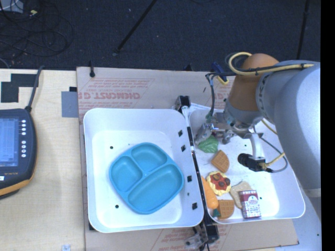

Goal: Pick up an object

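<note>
Gripper: I see it low over the green item; jaw state I cannot tell.
Left bin: blue tray.

Two bins sit side by side on the desk. The left bin holds a sectioned plate. The right bin holds toy foods: a leafy piece at the rear, a waffle before it, then a pizza slice, and a small carton nearest the front. A pendant lies at far left.
</note>
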Robot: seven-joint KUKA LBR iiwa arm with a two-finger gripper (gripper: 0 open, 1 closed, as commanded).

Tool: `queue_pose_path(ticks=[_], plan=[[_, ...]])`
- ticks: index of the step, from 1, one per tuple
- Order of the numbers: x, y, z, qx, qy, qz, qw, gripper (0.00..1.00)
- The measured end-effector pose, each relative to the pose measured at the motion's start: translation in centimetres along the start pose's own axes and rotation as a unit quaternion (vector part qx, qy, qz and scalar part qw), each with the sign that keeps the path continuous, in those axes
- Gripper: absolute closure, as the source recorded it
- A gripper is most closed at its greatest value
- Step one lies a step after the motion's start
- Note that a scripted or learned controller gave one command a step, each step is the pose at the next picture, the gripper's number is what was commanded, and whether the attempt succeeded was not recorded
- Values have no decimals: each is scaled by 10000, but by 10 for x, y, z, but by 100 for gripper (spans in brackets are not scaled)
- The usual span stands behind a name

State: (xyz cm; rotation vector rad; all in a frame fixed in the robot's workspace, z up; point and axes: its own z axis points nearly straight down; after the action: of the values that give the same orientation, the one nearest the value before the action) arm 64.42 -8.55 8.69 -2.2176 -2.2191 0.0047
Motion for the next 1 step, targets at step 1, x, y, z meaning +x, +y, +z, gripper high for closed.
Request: queue_pose_path(ticks=[1], plan=[[1,-86,1,31,8,14,10000,0]])
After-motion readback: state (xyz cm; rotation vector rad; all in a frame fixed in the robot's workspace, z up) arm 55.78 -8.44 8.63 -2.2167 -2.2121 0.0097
